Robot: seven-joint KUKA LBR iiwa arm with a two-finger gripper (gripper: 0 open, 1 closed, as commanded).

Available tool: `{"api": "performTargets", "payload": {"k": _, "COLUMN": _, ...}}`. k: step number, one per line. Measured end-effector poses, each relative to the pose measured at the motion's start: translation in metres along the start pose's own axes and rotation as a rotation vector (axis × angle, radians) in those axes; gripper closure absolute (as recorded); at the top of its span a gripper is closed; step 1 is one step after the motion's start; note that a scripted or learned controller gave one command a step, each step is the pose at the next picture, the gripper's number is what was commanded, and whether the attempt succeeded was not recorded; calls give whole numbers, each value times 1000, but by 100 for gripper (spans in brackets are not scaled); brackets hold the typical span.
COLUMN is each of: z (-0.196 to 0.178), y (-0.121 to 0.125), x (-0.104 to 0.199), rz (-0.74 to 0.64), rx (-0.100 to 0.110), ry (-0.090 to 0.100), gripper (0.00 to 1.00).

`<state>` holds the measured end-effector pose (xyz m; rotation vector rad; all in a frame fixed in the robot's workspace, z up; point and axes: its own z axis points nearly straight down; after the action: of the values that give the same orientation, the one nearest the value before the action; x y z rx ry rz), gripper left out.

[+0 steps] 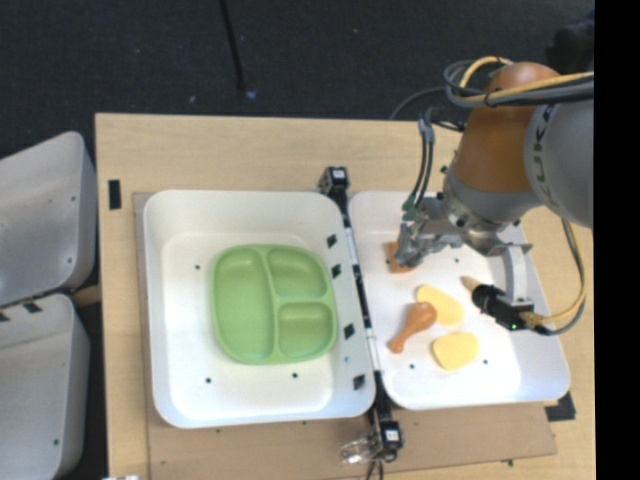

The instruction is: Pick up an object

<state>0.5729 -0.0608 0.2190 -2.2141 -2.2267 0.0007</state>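
My gripper point(408, 253) reaches down into the right bin point(545, 363) near its back left part. Its tip stands over a small orange-brown object point(397, 264), most of which is hidden beneath it. An orange drumstick-shaped toy point(414, 325) lies in the middle of the same bin. Two pale yellow pieces lie close by, one point(442, 303) just right of the drumstick and one point(455, 350) nearer the front.
The left bin point(165, 368) holds a green divided plate point(272, 302). A black divider with clips point(352, 288) runs between the bins. The arm's grey body and orange band point(500, 153) hang over the right bin's back, with cables and a black fitting point(498, 303) at its right.
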Motion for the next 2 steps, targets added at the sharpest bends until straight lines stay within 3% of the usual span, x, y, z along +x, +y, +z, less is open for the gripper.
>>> {"api": "performTargets", "payload": {"k": 2, "z": -12, "y": -28, "x": 90, "rz": -1, "rx": -1, "ry": 1, "gripper": 100}}
